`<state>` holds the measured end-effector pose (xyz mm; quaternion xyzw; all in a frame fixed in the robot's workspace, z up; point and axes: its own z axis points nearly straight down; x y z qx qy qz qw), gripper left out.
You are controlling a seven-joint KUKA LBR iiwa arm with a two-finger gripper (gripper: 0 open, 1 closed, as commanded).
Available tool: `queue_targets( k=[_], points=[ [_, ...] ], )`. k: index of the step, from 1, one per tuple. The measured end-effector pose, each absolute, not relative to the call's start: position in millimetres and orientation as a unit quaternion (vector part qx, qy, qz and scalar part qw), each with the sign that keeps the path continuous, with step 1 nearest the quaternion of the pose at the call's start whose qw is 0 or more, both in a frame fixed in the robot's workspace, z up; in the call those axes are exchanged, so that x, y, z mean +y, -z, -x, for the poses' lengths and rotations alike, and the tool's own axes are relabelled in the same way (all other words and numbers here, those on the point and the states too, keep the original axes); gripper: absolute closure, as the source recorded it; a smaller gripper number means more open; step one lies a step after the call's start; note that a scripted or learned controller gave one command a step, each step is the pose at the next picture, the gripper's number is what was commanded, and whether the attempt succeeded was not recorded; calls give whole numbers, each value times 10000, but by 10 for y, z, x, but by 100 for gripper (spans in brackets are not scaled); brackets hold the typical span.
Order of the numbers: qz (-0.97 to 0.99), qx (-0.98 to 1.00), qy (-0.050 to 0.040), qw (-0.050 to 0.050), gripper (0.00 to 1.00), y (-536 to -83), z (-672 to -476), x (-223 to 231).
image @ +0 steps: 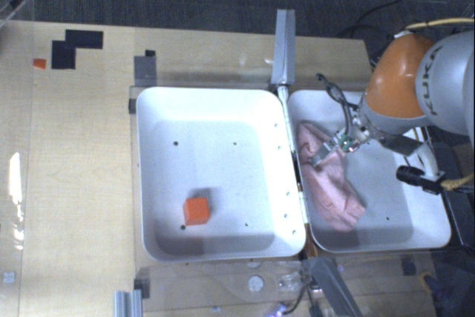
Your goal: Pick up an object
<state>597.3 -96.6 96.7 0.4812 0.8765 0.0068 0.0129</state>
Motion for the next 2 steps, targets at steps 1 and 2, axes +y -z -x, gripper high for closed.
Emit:
queue_targets(
  k=[1,2],
  points=[
    [-4801,8770,-94,152,100,-1095,-6001,-941],
    [-5893,8079,-27,48,100,-2297,-6193,-659]
  ],
)
